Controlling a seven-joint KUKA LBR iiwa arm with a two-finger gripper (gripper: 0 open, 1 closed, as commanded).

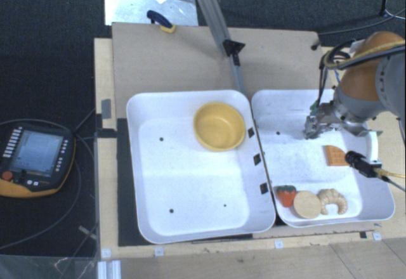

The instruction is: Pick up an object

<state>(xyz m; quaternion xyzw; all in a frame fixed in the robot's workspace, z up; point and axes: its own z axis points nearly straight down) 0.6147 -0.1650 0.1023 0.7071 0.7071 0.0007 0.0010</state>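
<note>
Over the right bin [380, 205], the claw [313, 129] hangs low above the bare upper floor, and from where I stand I cannot tell how it is set. Nothing shows in its grip. The things worth taking lie well apart from it: an orange cracker [333, 155] at mid-bin, just beside the arm's black fitting, and at the near wall a small red and green piece [286, 195], a round biscuit [307, 204] and a croissant [333, 200], bunched and touching. The cracker looks the easiest pick to me, being alone, though it lies flat and wants a square descent. The bunch would likely be nudged by a careless reach, and the near wall crowds it. The left bin [146, 220] carries a yellow bowl [219, 125] near its far right corner; the remaining floor gives open room, and so does the table [165, 56] behind.
</note>
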